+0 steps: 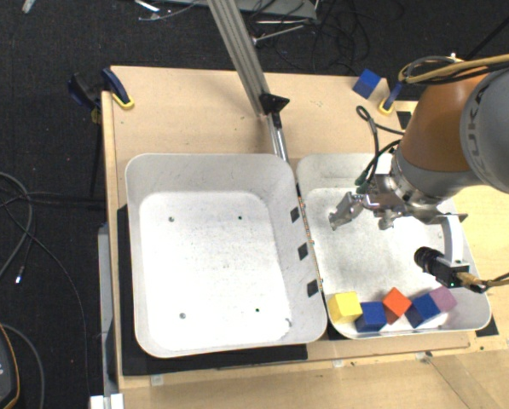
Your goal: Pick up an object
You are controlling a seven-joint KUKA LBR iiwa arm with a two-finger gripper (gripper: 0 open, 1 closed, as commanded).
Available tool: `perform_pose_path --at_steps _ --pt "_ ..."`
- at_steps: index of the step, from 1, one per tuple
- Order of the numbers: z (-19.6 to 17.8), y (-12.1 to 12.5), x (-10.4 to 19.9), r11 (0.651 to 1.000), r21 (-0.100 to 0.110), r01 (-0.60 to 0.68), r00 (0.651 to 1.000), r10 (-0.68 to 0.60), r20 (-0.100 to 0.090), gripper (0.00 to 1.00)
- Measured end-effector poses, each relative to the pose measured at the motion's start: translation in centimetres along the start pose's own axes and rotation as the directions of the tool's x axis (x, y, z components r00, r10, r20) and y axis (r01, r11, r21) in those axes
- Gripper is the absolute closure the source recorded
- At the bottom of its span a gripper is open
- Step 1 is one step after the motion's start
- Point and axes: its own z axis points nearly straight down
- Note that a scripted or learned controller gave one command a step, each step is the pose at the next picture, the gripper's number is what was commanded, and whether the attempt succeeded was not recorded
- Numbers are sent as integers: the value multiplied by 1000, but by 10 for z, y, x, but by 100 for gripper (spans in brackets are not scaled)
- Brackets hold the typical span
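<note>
Camera view showed us the gripper (362,212) hanging over the right bin (322,177) with its fingers spread and nothing between them, the blocks (395,308) clustered unlifted well below it at the bin's near edge.

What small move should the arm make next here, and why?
Probably shift the hand toward the near edge of the right bin and lower it: the yellow block, blue blocks and orange block are clustered there, apart from the hand, which holds nothing.
</note>
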Motion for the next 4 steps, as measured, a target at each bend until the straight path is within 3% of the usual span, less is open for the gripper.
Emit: perform_pose_path --at_steps 1,2,3,4 --pt "-5 -3 -2 1000 10 -2 1000 2 1 100" --pt "-15 -3 -2 1000 10 0 1000 -1 2 100" --pt "1 -17 75 1000 15 1 1000 -1 -4 100" --pt "5 -8 153 1000 12 3 1000 -3 -4 100"
